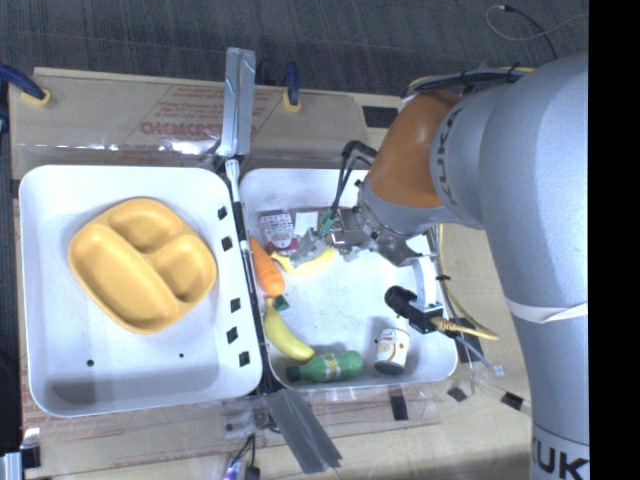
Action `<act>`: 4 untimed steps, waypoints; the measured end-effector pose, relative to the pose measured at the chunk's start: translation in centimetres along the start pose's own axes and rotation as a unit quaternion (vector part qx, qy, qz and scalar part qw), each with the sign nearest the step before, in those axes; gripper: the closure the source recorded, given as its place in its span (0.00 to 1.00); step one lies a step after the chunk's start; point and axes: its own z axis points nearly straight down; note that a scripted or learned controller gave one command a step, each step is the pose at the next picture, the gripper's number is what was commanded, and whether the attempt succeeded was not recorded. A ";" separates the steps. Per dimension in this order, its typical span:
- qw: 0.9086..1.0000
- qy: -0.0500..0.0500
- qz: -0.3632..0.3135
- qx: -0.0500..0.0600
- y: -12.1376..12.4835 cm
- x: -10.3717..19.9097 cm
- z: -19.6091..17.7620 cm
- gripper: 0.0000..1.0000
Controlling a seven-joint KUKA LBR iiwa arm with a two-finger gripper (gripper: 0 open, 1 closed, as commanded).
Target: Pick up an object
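Over the right bin (420, 373), the gripper (335, 230) is hanging low near the bin's far left corner, the grey arm (520, 188) with its orange band (415, 158) reaching in from the right. Whether it is pinching anything cannot be told from this angle. Just below the gripper a pale yellow banana (312, 260) is lying on the bin floor, and just left of the gripper a small red-labelled packet (278, 230) is sitting. An orange carrot (266, 268) is resting against the bin's left wall, with a second yellow banana (286, 334) nearer along that wall. A green bottle (328, 366) is lying along the near wall, and a small white cup (392, 348) is standing beside it. Left of this bin, a yellow divided plate (142, 262) is sitting in the other bin (60, 388).
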 end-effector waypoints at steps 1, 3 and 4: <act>0.999 0.000 -0.034 -0.001 3.8 1.1 4.7 0.00; 0.999 0.000 -0.035 0.000 3.8 1.1 3.7 0.00; 1.000 0.000 -0.016 0.000 -2.8 1.3 4.8 0.00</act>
